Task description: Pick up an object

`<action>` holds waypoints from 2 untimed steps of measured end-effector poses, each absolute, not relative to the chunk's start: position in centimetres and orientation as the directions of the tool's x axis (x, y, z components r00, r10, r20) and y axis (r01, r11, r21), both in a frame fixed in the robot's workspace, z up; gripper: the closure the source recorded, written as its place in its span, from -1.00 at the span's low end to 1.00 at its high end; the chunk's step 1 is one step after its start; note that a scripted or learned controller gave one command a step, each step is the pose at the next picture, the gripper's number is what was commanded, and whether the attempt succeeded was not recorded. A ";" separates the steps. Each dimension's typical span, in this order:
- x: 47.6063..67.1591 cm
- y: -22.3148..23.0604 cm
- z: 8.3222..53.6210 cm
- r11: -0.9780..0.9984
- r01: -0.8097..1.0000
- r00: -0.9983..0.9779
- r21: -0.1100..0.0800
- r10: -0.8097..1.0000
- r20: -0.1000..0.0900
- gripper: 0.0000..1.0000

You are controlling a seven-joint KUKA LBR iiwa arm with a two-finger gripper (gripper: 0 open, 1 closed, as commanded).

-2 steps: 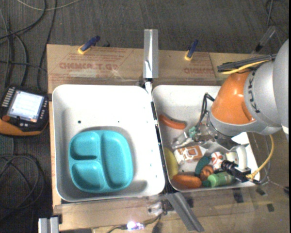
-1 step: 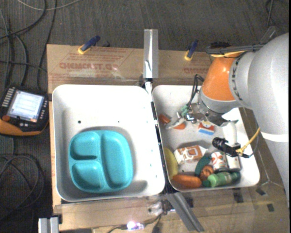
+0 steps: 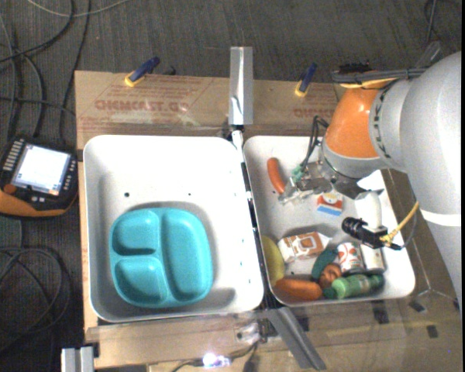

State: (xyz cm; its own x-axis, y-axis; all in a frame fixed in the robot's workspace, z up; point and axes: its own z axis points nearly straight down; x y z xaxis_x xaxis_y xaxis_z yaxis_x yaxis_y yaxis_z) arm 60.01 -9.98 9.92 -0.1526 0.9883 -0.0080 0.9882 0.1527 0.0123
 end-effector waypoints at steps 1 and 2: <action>60.0 -10.0 9.9 0.153 0.988 -0.152 0.012 0.988 -0.008 -1.00; 60.0 -9.9 10.7 0.153 0.988 -0.153 0.010 0.988 -0.007 1.00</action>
State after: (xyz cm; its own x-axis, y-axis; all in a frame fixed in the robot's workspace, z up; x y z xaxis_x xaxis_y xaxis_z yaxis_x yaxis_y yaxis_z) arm 59.96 -9.90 10.72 -0.1532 0.9882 -0.0068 0.9881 0.1533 0.0101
